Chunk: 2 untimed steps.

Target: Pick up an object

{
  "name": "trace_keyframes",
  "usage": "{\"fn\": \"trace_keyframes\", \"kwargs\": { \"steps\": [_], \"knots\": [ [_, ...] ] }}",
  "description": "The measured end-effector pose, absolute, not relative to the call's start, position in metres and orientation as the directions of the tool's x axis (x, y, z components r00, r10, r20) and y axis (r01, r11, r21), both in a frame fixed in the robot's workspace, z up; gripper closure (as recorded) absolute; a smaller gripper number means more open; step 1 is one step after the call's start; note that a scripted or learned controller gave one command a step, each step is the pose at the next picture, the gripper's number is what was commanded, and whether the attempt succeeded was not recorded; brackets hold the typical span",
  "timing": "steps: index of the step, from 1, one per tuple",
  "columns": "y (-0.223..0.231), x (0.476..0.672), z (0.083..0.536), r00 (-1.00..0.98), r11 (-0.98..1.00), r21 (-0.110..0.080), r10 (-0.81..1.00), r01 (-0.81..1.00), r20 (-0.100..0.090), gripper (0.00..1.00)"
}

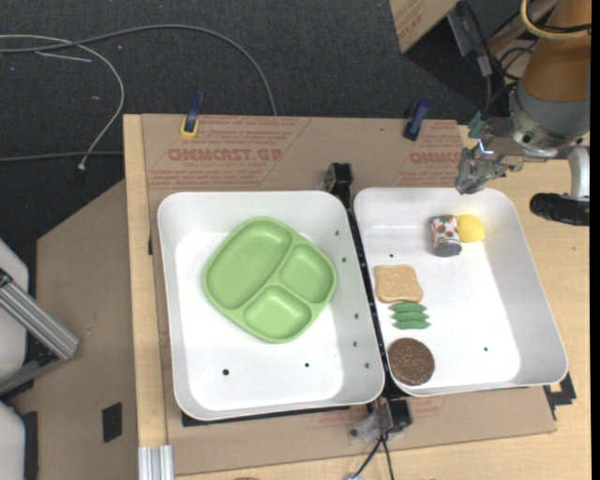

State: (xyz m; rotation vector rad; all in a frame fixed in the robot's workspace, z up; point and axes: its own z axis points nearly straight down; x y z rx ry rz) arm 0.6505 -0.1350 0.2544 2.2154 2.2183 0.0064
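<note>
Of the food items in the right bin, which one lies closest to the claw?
The yellow lemon-like piece, right of the small can and just below the claw; the toast, green pods and brown patty lie farther away.

From my seat I see the cardboard sheet (281,145) covering the bench, printed with red lettering. Two blue clamps (193,112) pin its far edge. Beyond that edge lies dark speckled carpet (300,47), with thin grey cables (94,66) looping across it. A cardboard box (417,21) sits past the sheet's far right corner. An aluminium rail (33,314) angles in left of the sheet.
</note>
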Motion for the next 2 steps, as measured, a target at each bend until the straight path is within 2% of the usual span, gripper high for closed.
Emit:
{"fn": "trace_keyframes", "kwargs": {
  "steps": [1, 2],
  "knots": [
    [-0.135, 0.652, 0.300, -0.001, 0.001, 0.007, 1.000, 1.000, -0.001, 1.00],
    [-0.090, 0.646, 0.295, -0.005, 0.005, -0.002, 1.000, 1.000, 0.002, 1.00]
  ]
}}
